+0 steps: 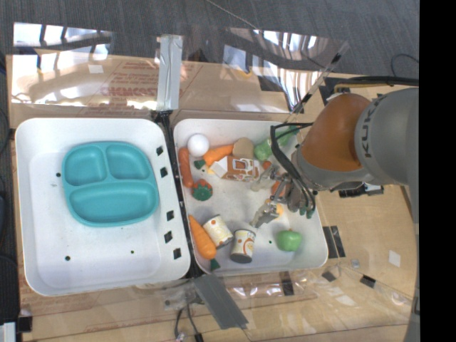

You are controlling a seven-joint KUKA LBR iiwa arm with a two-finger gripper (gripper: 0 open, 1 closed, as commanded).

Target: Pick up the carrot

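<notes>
Three orange carrots lie in the right bin [313, 258]. One carrot [219, 153] lies slanted near the top, beside a white ball [197, 144]. A second carrot [185, 167] runs along the left wall. The third carrot [201, 238] rests in the lower left corner, its green top towards the bottom rim. My gripper [271, 211] hangs low over the middle right of this bin, under the orange-banded wrist [335, 144]. It is apart from all three carrots, and nothing orange shows at its tip.
The right bin also holds a small carton [243, 168], two cans [217, 230] [244, 246], a green apple [288, 241] and a small red and green piece [203, 189]. A teal divided plate [108, 182] sits in the left bin [43, 262].
</notes>
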